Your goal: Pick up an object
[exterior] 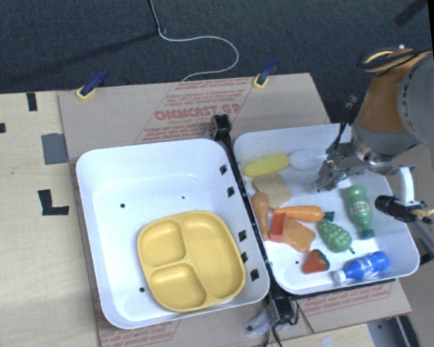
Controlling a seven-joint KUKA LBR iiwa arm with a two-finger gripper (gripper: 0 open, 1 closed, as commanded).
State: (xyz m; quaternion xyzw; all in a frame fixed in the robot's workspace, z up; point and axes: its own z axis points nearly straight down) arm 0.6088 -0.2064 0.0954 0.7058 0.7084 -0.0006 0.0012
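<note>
The hand (pixel 328 176) hovers low in the right white bin (pixel 402 260), beside a green plastic bottle (pixel 357 209); its grip state is unclear.

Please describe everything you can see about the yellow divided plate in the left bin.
The yellow divided plate looks like smooth plastic, a rounded square with three compartments: two at the far side and one wider at the near side. It lies flat, turned slightly, on the floor of the left bin, toward the near right corner, close to the right wall.
</note>
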